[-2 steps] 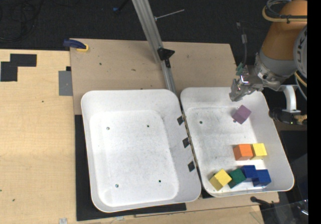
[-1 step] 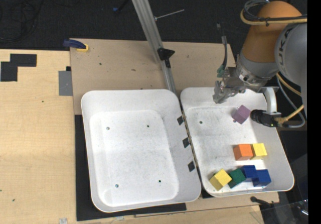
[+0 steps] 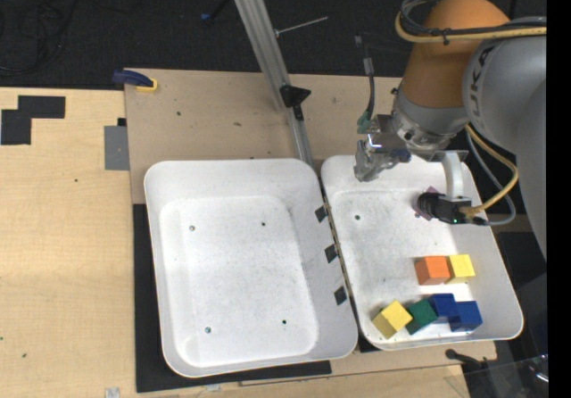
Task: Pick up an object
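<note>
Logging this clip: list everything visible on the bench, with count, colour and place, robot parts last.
orange block: 1, orange, right bin, near side
yellow blocks: 2, yellow, one beside the orange block, one at the near rim
green block: 1, green, next to the nearer yellow one
blue blocks: cluster, count unclear, blue, near right corner
bins: 2, white, side by side
metal rail: 1, silver, slanting behind the bins
arm: 1, grey with orange band
gripper: 1, over the right bin's far edge
</note>
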`<state>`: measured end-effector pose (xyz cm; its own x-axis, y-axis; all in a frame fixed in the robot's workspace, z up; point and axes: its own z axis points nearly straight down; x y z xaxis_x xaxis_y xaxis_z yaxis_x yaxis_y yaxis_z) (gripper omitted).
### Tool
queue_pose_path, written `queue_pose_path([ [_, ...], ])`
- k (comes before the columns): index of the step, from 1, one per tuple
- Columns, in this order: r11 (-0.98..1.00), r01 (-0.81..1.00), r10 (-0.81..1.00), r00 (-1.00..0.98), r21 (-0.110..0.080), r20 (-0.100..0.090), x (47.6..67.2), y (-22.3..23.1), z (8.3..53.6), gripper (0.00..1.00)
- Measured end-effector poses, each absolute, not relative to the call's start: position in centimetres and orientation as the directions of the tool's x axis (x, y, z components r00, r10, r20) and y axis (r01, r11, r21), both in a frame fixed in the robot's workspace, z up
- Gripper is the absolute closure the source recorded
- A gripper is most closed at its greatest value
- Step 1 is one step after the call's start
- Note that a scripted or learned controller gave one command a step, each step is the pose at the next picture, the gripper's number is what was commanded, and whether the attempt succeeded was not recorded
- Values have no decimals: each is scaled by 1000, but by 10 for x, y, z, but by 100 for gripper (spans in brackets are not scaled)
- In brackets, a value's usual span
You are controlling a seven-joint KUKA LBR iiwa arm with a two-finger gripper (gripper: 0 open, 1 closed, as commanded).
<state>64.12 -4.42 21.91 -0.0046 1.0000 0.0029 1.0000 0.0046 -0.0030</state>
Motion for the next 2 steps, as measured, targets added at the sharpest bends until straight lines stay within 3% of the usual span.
queue_pose_path([
  [2,4,1000,1000,-4,-6,2,629,53,227,100],
])
